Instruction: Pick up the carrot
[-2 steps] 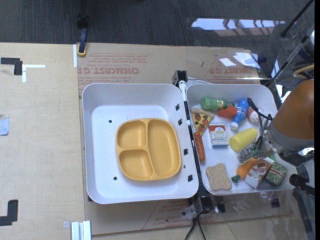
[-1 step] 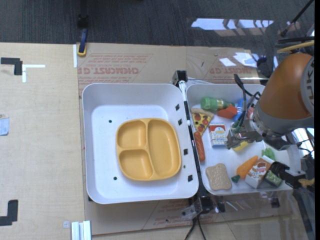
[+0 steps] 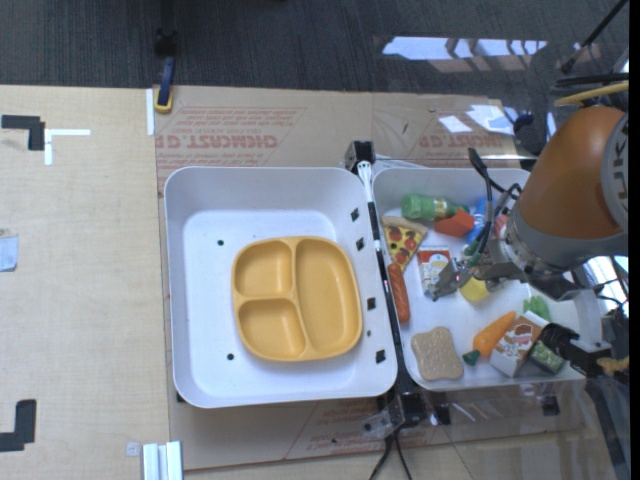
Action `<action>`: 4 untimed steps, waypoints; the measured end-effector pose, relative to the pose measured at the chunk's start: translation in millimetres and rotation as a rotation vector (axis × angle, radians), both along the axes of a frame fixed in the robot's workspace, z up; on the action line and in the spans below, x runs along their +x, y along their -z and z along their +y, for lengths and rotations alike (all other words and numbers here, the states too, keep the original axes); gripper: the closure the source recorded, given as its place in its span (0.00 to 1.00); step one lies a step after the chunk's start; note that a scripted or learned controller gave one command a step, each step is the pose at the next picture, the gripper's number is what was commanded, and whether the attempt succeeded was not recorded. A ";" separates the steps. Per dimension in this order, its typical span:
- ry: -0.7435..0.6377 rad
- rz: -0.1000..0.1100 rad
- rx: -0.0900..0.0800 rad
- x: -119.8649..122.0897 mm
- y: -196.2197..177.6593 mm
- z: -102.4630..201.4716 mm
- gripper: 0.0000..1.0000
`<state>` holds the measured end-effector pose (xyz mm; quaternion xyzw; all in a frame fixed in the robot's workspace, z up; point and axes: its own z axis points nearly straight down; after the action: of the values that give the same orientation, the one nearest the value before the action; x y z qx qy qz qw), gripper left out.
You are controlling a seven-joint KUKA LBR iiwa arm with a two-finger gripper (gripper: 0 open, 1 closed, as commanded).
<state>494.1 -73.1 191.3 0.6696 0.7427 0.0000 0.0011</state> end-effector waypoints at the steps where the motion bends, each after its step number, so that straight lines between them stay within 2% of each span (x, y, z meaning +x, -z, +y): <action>1: 0.024 -0.003 0.000 -14.3 98.4 -51.8 0.00; 2: -0.308 -0.005 -0.003 -13.9 97.4 -79.8 0.00; 3: -0.305 -0.008 -0.001 -11.8 87.9 -79.4 1.00; 4: -0.136 -0.001 0.000 -15.0 47.0 -41.9 1.00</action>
<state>479.0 -115.0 144.3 0.6175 0.7865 0.0001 0.0014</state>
